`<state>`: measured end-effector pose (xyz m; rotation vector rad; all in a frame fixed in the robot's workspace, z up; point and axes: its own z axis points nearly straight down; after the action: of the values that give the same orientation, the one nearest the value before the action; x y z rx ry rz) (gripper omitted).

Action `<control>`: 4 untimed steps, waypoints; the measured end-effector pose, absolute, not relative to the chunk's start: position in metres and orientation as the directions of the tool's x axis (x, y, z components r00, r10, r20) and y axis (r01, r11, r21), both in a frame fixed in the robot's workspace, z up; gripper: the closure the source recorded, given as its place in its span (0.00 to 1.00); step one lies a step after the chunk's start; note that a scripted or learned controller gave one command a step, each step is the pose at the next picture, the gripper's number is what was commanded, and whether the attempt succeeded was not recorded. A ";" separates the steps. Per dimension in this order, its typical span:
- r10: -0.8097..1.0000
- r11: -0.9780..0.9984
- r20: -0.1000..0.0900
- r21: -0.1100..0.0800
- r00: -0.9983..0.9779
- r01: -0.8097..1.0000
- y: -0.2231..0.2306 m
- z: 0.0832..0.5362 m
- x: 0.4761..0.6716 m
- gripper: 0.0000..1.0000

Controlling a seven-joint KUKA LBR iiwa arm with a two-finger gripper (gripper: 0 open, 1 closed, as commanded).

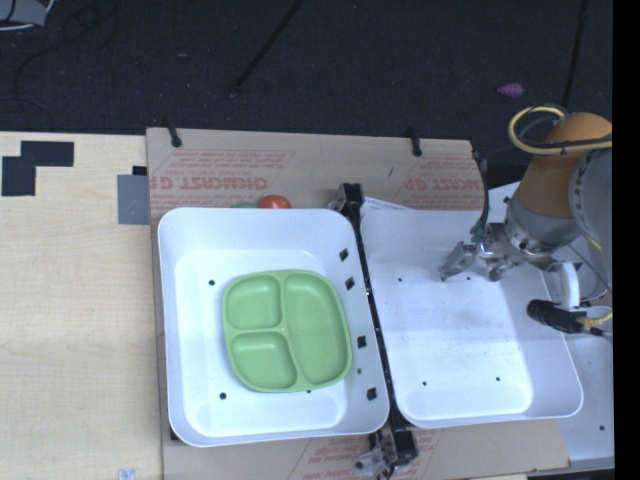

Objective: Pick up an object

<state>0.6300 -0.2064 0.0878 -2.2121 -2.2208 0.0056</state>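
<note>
Green, three-compartment plastic plate point(287, 330) lies in the left shallow white bin point(190, 268), well left of the metal two-finger gripper point(470, 263); gripper hovers over the right white bin point(470, 368), fingers spread, holding nothing.

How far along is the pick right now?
Nothing looks picked yet. The green plate lies flat in the left bin. The gripper is over the right bin, nothing visible between its fingers. Still left: reaching an object, gripping and lifting it.
</note>
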 end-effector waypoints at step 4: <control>1.000 0.003 0.000 0.002 -0.003 1.000 -0.202 0.185 0.633 1.00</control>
<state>0.6334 -0.2020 0.1855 -2.2192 -2.2257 -0.0014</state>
